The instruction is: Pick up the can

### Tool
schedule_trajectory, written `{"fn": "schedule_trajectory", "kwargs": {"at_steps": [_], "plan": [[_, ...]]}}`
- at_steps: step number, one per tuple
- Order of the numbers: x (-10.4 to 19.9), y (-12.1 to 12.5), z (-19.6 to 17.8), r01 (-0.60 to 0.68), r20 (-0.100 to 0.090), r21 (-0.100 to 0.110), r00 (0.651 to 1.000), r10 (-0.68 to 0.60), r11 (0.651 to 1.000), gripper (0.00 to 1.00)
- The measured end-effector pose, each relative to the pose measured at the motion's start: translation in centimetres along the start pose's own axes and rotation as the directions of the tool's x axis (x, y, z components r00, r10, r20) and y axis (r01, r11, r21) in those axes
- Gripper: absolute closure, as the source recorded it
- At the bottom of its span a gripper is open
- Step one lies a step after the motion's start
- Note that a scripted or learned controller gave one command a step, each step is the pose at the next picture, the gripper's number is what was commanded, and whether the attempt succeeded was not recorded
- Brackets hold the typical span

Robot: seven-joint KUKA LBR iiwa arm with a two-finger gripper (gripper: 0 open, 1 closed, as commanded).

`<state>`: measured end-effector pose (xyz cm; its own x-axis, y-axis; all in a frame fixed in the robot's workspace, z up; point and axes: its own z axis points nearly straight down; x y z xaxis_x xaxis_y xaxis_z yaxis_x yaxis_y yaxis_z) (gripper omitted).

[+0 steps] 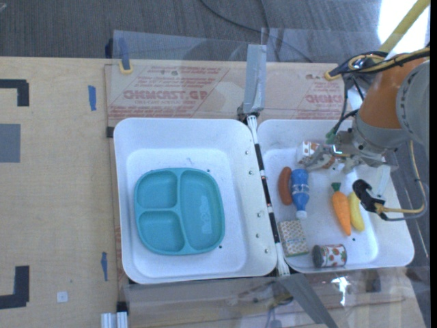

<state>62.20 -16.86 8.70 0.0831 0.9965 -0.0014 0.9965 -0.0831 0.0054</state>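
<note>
Arm poised over the far end of the right bin, can lying untouched at the near end.

On the wooden counter (54,203), the left shallow white bin (130,142) holds a teal three-compartment plastic plate (179,210), seemingly a drop-off spot; the right shallow white bin (392,244) gathers the loose items for picking. The grey arm with its orange band (382,104) reaches in from the right, bent down over that bin's far end, its jaws (328,154) too cluttered to tell whether spread or pressed together. Below them lie a blue plastic bottle (299,190), beside a brown sausage-shaped item (285,185), then an orange carrot (341,212) touching a yellow banana-like piece (356,212), and a patterned square packet (294,236). The small printed can (330,255) rests on its side at the near edge, well apart from the jaws.
</note>
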Motion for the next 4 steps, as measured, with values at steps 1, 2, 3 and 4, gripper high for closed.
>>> {"fn": "schedule_trajectory", "kwargs": {"at_steps": [1, 2, 3, 4], "plan": [[1.4, 2.8, 0.0, -0.071, 0.018, 0.066, 0.997, 0.07, 0.995, 0.0], [0.0, 3.4, 0.2, 0.034, -0.011, 0.067, 0.999, -0.033, 0.997, 0.0], [0.2, 3.3, -0.7, 0.038, -0.01, 0.07, 0.999, -0.037, 0.997, 1.0], [0.2, 3.4, -0.8, 0.038, -0.009, 0.067, 0.999, -0.038, 0.997, 0.0]]}}
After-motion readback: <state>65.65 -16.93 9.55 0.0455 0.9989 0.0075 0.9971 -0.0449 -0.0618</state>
